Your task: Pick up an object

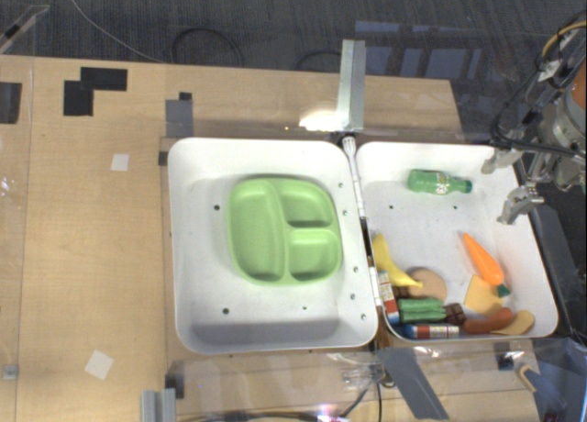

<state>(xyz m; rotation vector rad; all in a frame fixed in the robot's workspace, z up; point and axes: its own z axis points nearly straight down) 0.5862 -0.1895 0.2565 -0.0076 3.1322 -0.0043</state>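
Note:
The right bin [514, 255] holds several toy foods. A green bottle [438, 182] lies on its side near the back. An orange carrot [483, 260] lies at the right, and a yellow banana [393, 267] rests along the left wall. A green block [417, 308], a red marker [431, 329] and a brown sausage [491, 321] crowd the front edge. My gripper [505, 183] hangs over the bin's right rim, to the right of the bottle. It is open, with nothing between its fingers [514, 204].
The left bin [197, 255] carries a green divided plate [282, 230]. A metal divider post [352, 81] stands behind the seam between the bins. A tan disc [427, 280] and a yellow wedge [478, 294] lie among the front objects.

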